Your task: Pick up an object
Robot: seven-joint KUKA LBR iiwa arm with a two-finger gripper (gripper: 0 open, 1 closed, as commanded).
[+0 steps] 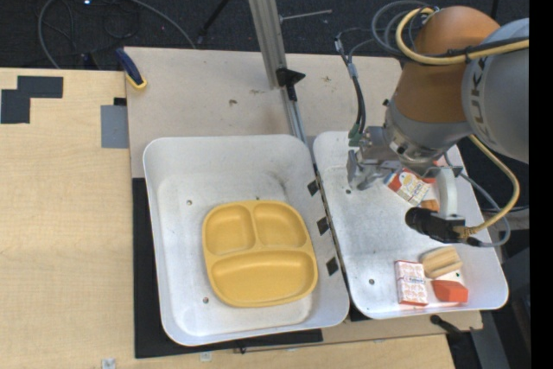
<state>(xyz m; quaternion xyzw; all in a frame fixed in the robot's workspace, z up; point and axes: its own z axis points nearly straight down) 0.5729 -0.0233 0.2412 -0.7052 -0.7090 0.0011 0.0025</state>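
My gripper (pixel 365 173) hangs low over the upper left part of the right bin (pixel 380 229), under the orange-banded wrist. Just to its right lies a small red, white and orange packet (pixel 409 184), partly hidden by the wrist. Whether the packet touches the gripper I cannot tell. Near the bin's front right corner lie a red and white carton (pixel 411 283), an orange piece (pixel 450 294) and a tan roll-shaped thing (pixel 439 260).
The left bin (pixel 173 186) holds a yellow divided plate (pixel 257 252). A metal post (pixel 268 26) stands behind the bins, near the gap between them. The wooden bench top (pixel 60 212) stretches to the left.
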